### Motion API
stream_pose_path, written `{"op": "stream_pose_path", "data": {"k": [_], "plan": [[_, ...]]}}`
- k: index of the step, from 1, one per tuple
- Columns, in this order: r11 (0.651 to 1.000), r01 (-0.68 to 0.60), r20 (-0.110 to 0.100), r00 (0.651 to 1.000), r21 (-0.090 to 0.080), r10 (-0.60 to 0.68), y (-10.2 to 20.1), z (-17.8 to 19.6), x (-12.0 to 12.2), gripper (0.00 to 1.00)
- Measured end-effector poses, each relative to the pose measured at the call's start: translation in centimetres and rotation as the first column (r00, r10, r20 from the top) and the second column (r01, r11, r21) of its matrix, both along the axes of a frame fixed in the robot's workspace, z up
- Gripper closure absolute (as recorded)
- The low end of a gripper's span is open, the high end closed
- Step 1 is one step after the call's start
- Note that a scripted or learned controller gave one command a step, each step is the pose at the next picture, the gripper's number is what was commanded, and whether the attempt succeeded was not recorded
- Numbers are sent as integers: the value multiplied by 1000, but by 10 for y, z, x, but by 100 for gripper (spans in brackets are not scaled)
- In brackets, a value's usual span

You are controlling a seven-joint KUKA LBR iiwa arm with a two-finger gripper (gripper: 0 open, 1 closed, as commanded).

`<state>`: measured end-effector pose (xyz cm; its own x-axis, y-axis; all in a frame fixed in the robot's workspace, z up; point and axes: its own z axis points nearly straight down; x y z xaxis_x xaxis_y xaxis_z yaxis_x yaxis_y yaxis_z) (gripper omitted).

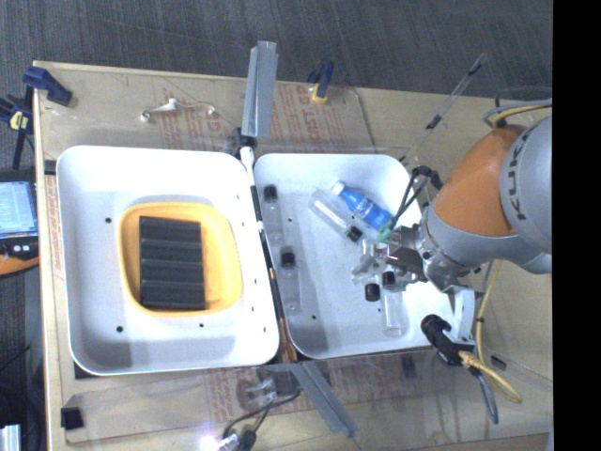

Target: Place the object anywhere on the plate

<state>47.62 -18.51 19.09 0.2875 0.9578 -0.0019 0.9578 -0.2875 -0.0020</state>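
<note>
Over the right bin (pixel 310 332), the hand (pixel 376 272) hangs low.
Whether it grips anything, I cannot tell; the clear bottle (pixel 352 208) with blue label lies just beside, the yellow plate (pixel 223 261) well apart.

We see our arm (pixel 498 205) reaching in from the right, its orange band turned up toward the camera and the grey wrist bent down and leftward. Our gripper (pixel 376 271) hangs low at the end of it, pointing left; cables loop along the wrist's upper and lower sides.
</note>
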Motion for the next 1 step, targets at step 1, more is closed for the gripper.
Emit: {"op": "stream_pose_path", "data": {"k": [1], "plan": [[1000,0,0,1000,0,0,0,0,0,0]]}}
